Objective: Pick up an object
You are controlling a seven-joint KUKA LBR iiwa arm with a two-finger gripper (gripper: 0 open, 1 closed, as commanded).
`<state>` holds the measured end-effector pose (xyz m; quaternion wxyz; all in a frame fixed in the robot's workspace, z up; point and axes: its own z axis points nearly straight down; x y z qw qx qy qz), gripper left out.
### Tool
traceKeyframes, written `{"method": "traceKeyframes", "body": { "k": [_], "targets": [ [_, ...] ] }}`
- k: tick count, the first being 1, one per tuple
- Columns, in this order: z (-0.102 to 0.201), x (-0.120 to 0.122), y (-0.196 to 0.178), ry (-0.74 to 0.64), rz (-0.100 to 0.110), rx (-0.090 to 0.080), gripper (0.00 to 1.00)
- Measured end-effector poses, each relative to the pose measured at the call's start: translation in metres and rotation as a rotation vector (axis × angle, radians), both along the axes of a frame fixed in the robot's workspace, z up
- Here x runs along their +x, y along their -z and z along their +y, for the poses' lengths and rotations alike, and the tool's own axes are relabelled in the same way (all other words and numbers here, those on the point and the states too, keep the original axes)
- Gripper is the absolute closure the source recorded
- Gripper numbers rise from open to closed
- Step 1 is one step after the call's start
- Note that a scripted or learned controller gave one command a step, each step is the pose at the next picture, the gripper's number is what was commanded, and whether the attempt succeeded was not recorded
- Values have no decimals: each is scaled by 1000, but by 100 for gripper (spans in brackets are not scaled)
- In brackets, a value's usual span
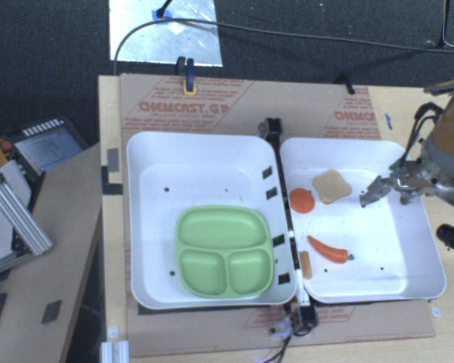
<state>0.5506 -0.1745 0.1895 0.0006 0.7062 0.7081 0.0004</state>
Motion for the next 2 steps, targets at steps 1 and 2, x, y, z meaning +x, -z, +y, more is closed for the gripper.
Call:
{"method": "traceKeyframes", "body": {
  "k": [1, 2],
  "targets": [
    [0, -4, 42, 1, 4, 1, 0],
    [-7, -10, 88, 2, 5, 1, 0]
  ]
}}
